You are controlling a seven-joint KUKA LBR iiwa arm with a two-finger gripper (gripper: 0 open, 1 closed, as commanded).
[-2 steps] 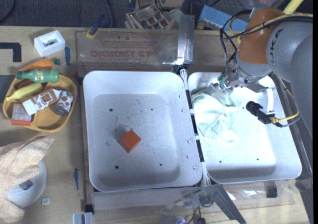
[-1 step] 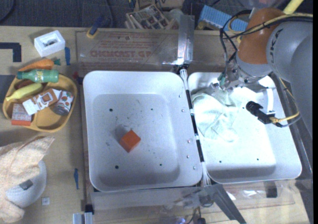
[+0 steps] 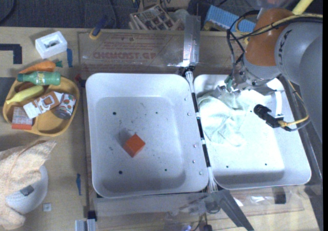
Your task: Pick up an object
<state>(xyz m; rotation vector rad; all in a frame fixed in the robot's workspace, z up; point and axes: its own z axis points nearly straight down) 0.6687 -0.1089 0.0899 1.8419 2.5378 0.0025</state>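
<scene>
An orange cube (image 3: 135,145) lies on the floor of the left bin (image 3: 102,91), a little left of its middle. A crumpled white cloth (image 3: 224,120) is spread over the back left part of the right bin (image 3: 292,168). My gripper (image 3: 233,85) hangs low over the back left of the right bin, at the cloth's far edge, under the grey wrist and its orange band. A black cable with a yellow tip runs from the wrist over the same bin. The gripper's tip is hard to make out against the white cloth.
A yellow bowl (image 3: 13,103) of toy food sits on the bench to the left of the bins. A small white box (image 3: 51,44) stands behind it. A pale orange towel (image 3: 23,171) lies at the front left. A clear plastic case (image 3: 136,50) lies behind the left bin.
</scene>
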